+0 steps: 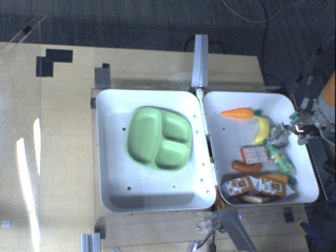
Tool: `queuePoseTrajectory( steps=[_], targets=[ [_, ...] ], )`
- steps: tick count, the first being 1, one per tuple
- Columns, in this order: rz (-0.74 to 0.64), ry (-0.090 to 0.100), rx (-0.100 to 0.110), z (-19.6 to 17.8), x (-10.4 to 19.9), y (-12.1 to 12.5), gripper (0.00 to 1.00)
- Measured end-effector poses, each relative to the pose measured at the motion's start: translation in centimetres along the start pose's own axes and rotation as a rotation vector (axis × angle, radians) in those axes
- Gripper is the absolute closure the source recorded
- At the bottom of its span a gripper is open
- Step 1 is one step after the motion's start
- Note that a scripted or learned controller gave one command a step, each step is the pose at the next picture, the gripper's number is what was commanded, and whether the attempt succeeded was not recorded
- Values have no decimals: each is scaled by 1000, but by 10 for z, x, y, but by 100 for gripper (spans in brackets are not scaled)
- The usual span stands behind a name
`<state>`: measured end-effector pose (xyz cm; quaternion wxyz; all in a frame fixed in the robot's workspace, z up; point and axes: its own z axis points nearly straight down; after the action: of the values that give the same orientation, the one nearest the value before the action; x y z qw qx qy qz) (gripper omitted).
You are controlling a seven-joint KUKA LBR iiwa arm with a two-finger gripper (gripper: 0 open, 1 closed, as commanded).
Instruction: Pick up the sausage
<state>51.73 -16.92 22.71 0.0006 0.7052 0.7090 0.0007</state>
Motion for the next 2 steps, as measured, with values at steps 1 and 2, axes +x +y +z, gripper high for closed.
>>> queuePoseTrajectory(
  steps=[1, 2],
  targets=[
    [19, 1, 1, 110, 69, -27, 0],
    [93, 1, -7, 139, 77, -7, 0]
  ],
)
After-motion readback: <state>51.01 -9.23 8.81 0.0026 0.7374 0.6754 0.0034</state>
